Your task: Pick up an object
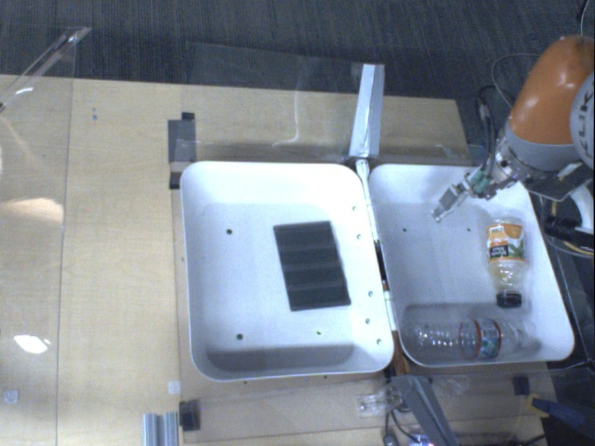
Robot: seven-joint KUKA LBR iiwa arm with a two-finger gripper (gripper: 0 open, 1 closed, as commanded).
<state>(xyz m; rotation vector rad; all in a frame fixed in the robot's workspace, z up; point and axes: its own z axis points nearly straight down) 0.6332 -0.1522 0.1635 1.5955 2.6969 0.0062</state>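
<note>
Near edge, right bin [548, 347]: clear plastic bottle [465, 337] lying on its side along the front wall; just beyond, small bottle with orange label [506, 258], dark cap toward the front, also lying flat; left bin [200, 249] holding a dark ridged slab [311, 265]. Farther back, over the right bin's rear half: gripper [450, 203], well apart from both bottles, jaw spacing too small to tell, nothing visible between them. Pick judged not yet begun: approach, closure and lift all outstanding.

bins [279, 179] smooth white plastic; bench [102, 249] pale matt wood; 2 clear plastic bottles [460, 337]; ribbed black pad [311, 265].
</note>
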